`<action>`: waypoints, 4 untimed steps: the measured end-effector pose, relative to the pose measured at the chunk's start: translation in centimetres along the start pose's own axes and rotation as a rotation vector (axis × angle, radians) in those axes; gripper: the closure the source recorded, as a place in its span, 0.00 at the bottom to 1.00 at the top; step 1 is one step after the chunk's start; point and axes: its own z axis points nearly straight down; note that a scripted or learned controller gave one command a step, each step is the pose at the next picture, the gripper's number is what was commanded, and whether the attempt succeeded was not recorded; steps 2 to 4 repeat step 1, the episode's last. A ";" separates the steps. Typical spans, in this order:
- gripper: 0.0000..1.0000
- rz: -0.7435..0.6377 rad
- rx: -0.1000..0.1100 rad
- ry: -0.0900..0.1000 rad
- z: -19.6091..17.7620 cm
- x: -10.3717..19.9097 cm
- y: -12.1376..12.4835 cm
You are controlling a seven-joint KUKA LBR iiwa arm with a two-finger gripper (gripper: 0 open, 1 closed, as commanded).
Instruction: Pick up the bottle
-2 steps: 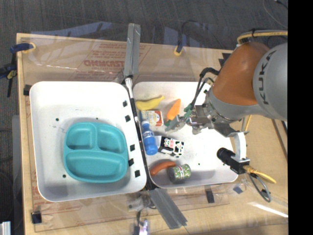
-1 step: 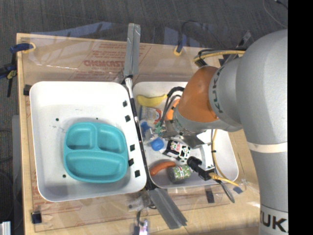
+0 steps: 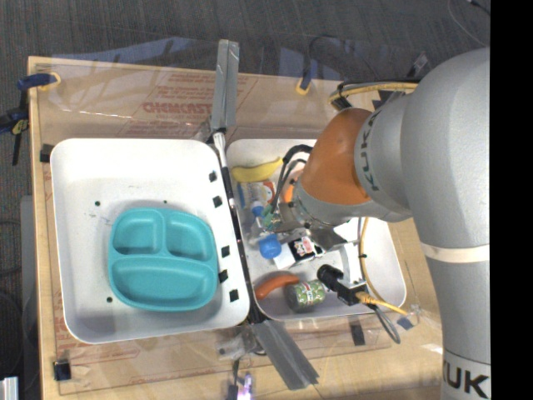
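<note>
Camera view: the arm's gripper (image 3: 287,223) hangs low in the right bin (image 3: 391,282); its grip state cannot be told. The bottle (image 3: 276,251) lies just below-left of it, blue cap pointing left, long axis slanted.

The arm (image 3: 441,182) fills the right of the frame: big smooth grey casings, rounded like barrels. An orange band (image 3: 337,161) wraps it near centre. Black "KU" lettering (image 3: 462,380) sits lower right. A yellow cable (image 3: 371,94) loops above the band, black wires (image 3: 291,161) at its left.
</note>
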 end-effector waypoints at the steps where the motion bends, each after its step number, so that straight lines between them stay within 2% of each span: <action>1: 1.00 0.036 0.004 0.007 -8.9 7.2 -4.9; 4: 1.00 0.036 0.004 0.007 -8.9 7.2 -4.9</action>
